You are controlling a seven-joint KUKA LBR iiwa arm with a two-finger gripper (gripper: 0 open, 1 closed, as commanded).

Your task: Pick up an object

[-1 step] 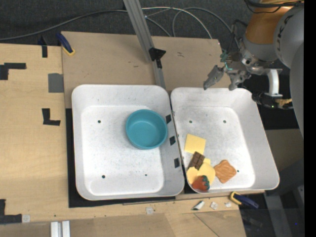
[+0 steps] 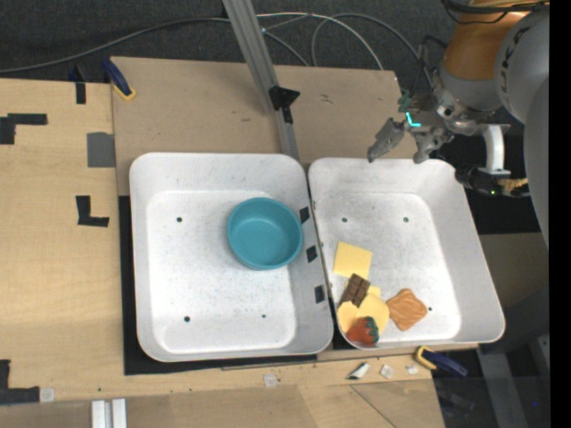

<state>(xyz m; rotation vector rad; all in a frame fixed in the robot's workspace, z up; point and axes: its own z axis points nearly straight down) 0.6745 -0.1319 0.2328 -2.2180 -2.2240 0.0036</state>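
Grey and orange, the arm is hanging over the far edge of the right bin [image 2: 446,185], and its gripper [image 2: 401,148] is spreading its fingers apart, grasping nothing. Small objects [image 2: 370,301] are lying in this bin's near corner. A blue bowl [image 2: 263,232] is sitting in the left bin [image 2: 169,266].

No legible text, label, brand or number appears on any surface. No sign can be read.
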